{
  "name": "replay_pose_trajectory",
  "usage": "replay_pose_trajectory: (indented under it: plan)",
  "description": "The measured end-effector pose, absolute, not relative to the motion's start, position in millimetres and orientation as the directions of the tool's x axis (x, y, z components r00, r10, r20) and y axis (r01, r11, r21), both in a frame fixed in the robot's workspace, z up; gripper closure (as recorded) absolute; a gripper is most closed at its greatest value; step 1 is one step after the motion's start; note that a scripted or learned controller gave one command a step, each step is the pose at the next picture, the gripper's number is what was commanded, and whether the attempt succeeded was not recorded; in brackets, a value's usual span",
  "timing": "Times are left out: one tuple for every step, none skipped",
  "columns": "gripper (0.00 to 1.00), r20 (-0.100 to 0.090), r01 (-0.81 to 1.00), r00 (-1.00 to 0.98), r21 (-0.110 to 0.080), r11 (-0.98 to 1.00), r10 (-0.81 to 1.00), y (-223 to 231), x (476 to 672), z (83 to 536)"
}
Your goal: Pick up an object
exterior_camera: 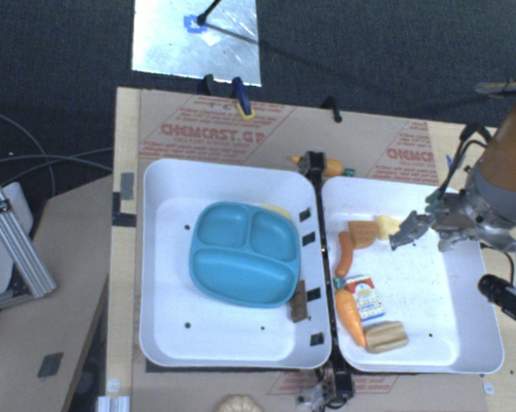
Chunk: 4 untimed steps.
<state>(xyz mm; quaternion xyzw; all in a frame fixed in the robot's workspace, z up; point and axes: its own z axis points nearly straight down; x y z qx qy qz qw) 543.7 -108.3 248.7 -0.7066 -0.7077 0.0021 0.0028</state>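
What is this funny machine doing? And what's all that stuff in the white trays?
It is a robot arm, grey and orange, reaching in from the right. At its end is a gripper, a sort of two-finger hand. One camera looks down on it from above the bench.

There are two white trays. The left bin has a blue plate with three sections. The right bin holds toy food: an orange carrot, a long reddish piece, a tan bread-like piece and a small colourful packet.

The gripper hangs over the right bin, above the toys. I see nothing between its fingers, so it holds nothing yet.
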Motion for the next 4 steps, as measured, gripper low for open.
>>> replay_pose_trajectory:
  plan:
    - [0.0, 0.0, 1.0, -0.003, 0.001, 0.003, 1.0, -108.3, 545.5, 252.7]
    - [0.0, 0.0, 1.0, -0.001, -0.004, 0.001, 1.0, -114.5, 550.3, 194.1]
    - [0.0, 0.001, 1.0, -0.001, -0.003, 0.001, 1.0, -114.4, 553.3, 151.7]
    - [0.0, 0.001, 1.0, -0.001, -0.004, 0.001, 1.0, -112.9, 553.5, 89.0]
